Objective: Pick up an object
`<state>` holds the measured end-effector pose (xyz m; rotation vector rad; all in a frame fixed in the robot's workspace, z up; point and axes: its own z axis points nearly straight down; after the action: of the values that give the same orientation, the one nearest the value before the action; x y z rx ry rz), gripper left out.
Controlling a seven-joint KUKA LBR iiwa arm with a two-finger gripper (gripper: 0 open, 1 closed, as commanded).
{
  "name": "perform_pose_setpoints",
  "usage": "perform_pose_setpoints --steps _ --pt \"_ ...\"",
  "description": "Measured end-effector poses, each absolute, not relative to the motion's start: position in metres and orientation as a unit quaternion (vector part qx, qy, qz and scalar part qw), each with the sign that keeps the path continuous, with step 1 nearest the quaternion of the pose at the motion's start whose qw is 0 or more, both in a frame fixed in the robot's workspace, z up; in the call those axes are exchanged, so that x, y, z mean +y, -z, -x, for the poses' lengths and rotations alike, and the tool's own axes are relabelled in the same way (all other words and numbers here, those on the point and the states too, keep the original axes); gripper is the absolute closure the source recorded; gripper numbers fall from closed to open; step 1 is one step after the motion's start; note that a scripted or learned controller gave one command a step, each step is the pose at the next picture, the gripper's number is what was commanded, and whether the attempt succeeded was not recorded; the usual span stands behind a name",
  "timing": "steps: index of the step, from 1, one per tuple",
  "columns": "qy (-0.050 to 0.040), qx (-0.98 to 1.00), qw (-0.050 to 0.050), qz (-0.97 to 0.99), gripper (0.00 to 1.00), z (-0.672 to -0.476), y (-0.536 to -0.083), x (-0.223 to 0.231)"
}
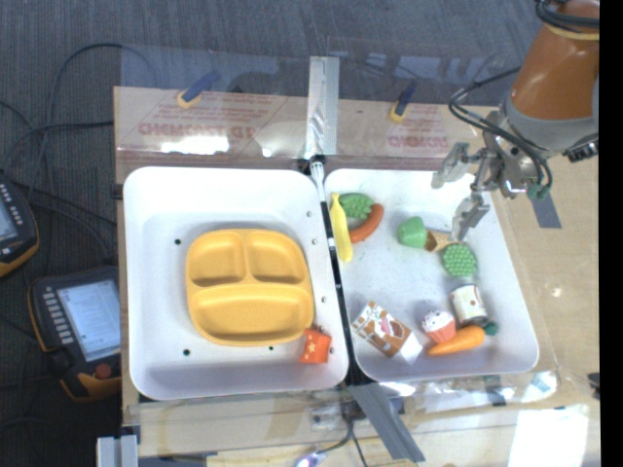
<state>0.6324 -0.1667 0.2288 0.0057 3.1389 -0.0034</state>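
My arm reaches in from the right, and my tool [465, 197] hangs over the upper right corner of the right bin [516, 305], close to its far rim, with bare white floor directly under it and more open floor along that bin's middle. The left bin [156, 212] holds a yellow divided plate [249, 285] near its centre, with wide clear margins all around it, and a small orange block [314, 346] sits near its lower right corner against the wall shared with the other bin. A yellow strip [339, 228] lies along that shared wall. In the right bin, a green and orange vegetable toy [359, 212] rests at the upper left; a green piece [413, 231] and a round green bumpy piece [458, 259] lie near the middle, just below my tool. Along the near edge sit a small printed carton [383, 330], a cupcake toy [438, 327], a small can [468, 305] and a carrot [458, 341], crowded together. My tool's fingers stand apart, spread fairly wide, with nothing between them and touching nothing.
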Motion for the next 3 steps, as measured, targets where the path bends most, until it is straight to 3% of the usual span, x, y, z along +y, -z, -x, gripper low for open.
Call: perform_pose_setpoints --steps 1,2,3 --pt "0.0008 1.000 0.001 -0.004 0.00 -0.653 -0.123 -0.117" --pt "0.0006 0.997 0.004 -0.075 0.00 -0.660 -0.091 -0.102" --pt "0.0014 0.994 0.006 -0.105 0.00 -0.598 -0.091 -0.130"
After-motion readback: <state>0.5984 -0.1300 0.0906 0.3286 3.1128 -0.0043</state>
